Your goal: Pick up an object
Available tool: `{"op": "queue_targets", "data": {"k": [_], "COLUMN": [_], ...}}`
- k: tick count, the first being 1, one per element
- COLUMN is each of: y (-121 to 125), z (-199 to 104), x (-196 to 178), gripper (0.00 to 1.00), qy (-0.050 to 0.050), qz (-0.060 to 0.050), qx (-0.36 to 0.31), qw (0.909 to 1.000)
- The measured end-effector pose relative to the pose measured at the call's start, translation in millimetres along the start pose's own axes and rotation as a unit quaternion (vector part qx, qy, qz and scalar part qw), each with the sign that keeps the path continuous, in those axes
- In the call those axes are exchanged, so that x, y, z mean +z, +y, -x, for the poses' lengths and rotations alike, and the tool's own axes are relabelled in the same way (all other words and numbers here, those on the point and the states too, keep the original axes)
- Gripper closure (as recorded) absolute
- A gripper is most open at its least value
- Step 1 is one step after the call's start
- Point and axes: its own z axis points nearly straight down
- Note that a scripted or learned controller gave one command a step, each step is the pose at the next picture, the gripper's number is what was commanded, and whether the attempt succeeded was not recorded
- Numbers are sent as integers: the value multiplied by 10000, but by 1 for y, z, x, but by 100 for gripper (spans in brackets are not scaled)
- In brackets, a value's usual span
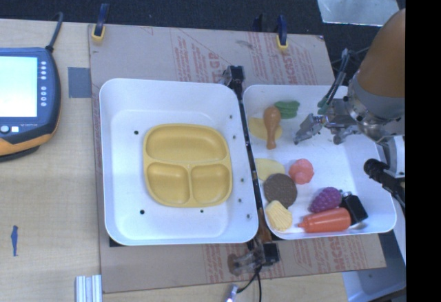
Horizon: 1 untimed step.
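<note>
In the right bin (372, 156), the gripper (308, 129) hangs with fingers seemingly apart and holding nothing, just beside the drumstick (272, 125), a light, stiff, probably slippery plastic toy best taken across its narrow shaft.

The arm (386, 66) runs off the right edge; the pendant (24, 101) is cut off at the left.
</note>
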Motion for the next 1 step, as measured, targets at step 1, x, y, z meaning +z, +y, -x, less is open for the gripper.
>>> {"op": "queue_targets", "data": {"k": [1], "y": [-60], "z": [4], "x": [113], "gripper": [0], "qy": [1], "qz": [-4], "qx": [-6], "qw": [10000]}}
